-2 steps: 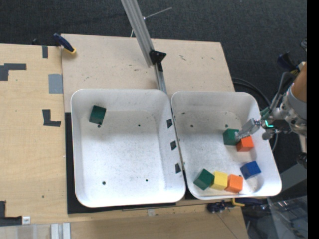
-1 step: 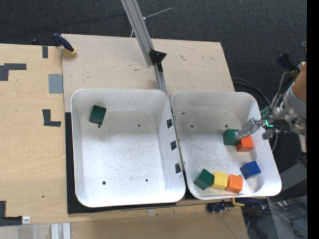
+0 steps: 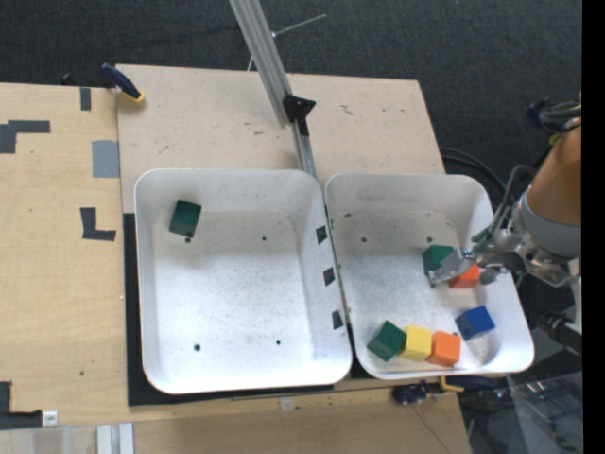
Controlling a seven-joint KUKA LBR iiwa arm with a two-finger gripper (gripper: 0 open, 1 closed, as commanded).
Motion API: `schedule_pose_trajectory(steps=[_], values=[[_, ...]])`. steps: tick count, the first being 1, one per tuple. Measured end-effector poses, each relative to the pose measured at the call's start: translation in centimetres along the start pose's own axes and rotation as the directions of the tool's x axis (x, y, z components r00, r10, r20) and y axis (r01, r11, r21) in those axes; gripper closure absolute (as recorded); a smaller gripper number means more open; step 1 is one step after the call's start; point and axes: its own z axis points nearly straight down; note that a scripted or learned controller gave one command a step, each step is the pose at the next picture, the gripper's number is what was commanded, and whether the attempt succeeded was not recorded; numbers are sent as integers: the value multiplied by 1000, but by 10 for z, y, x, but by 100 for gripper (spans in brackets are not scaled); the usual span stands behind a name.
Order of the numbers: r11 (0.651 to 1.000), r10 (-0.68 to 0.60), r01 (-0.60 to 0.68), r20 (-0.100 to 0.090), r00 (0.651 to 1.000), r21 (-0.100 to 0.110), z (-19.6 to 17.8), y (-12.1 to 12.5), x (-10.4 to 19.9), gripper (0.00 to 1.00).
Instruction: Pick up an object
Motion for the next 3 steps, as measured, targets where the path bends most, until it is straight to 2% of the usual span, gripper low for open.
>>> schedule_pose_trajectory(steps=[2,3], values=[[1000,-1,1,0,1000,-1,116,-4,10,0],[1000,-3,3,-1,1000,-4,103,-3,10,100]])
